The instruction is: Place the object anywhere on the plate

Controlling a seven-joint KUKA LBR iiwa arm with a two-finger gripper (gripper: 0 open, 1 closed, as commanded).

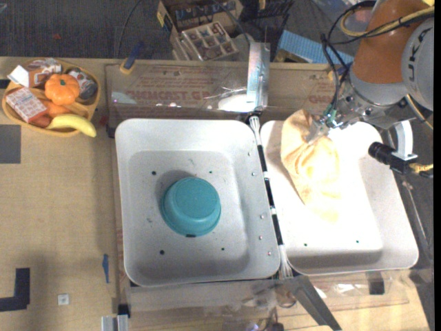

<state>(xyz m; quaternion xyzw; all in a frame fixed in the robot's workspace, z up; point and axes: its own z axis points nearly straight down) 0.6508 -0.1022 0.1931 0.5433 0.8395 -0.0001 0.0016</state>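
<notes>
A teal round plate [191,205] lies in the middle of the left white bin [138,157]. A pale yellow cloth [313,164] hangs in the right bin [386,233], drawn up to a peak at its top right and trailing down towards the bin floor. My gripper [324,125] is at that peak, near the right bin's back edge, with the cloth's top corner pinched between its fingers. The grey arm with its orange band [386,26] comes in from the upper right. The plate is well to the left of the gripper, across the divide between the bins.
A bowl of toy fruit [52,102] stands on the bench at the far left. A cardboard box with clear plastic [207,92] runs behind both bins. A black fitting [386,154] sticks in over the right bin's right side.
</notes>
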